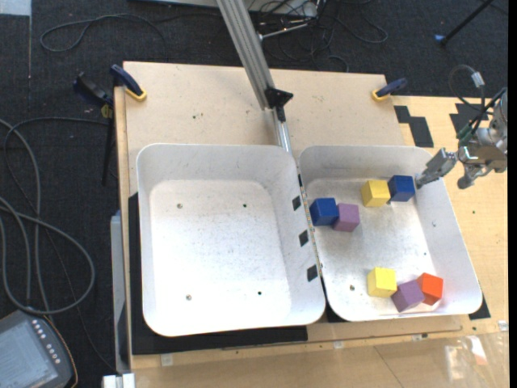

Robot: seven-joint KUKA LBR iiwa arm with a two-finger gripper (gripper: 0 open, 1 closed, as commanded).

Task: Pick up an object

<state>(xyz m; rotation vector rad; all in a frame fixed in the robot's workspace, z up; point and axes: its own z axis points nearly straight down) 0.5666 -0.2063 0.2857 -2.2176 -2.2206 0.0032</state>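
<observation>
The right bin (452,241) holds several small cubes. A blue cube (324,211) touches a purple cube (346,217) near the bin's left wall. Further back, a yellow cube (376,192) sits beside another blue cube (401,187). At the front lie a yellow cube (381,281), a purple cube (408,294) and an orange cube (431,287) close together. My gripper (445,178) hovers over the bin's back right rim, just right of the rear blue cube. It is open, with nothing between its fingers.
The left bin (153,217) stands beside the right one. A slanted metal pole (246,39) comes down to the gap between the bins at the back. Clamps (129,83) hold the board's back corners. Cables lie on the floor around the bench.
</observation>
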